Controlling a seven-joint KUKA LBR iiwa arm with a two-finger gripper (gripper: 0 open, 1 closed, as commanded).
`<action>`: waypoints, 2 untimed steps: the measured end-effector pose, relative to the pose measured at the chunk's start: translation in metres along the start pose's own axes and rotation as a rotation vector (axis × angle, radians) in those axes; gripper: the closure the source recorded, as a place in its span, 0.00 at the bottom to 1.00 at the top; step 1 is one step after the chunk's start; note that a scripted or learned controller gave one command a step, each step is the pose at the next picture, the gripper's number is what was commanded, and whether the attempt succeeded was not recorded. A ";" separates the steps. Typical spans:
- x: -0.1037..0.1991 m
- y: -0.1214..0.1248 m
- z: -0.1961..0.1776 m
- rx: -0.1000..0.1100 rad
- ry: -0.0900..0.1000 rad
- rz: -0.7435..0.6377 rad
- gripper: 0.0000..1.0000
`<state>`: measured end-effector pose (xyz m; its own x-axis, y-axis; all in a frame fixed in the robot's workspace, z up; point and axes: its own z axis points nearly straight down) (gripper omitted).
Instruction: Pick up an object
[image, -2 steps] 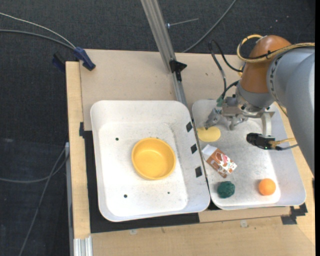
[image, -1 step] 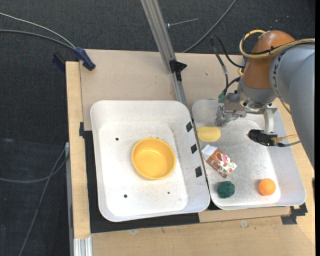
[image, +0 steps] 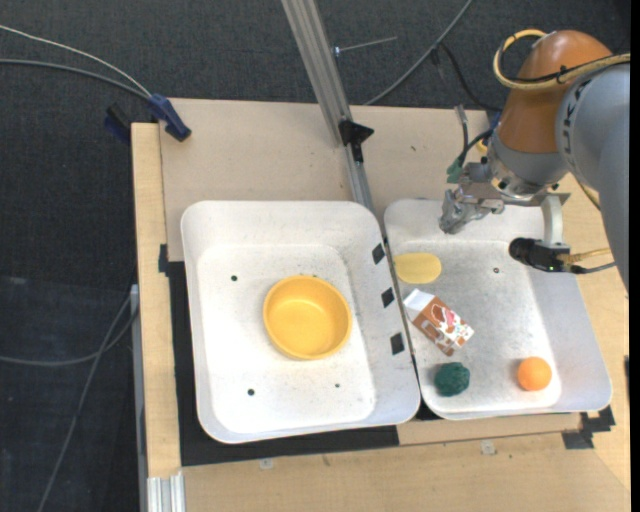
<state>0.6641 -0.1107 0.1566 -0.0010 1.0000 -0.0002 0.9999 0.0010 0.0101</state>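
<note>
The right bin (image: 560, 300) holds a flat pale yellow oval (image: 417, 267) near its far left, a small brown and white packet (image: 441, 324) in the middle left, a dark green ball (image: 452, 378) at the front and an orange ball (image: 534, 374) at the front right. My gripper (image: 457, 217) hangs over the far edge of the right bin, a little right of and beyond the yellow oval. Nothing shows between its fingers. The left bin (image: 220, 250) carries a yellow bowl (image: 307, 316) near its middle.
A slanted metal pole (image: 325, 75) rises from the back between the two bins. Black clips (image: 390, 297) sit along the seam between the bins. The bench edge (image: 150, 300) runs down the left, with cables on the dark floor beyond.
</note>
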 end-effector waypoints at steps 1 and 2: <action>-0.003 0.009 -0.050 -0.001 0.000 0.000 1.00; -0.003 0.011 -0.094 0.000 0.000 0.000 1.00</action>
<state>0.6746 -0.1134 0.2506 -0.0012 1.0000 -0.0005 0.9999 0.0012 0.0103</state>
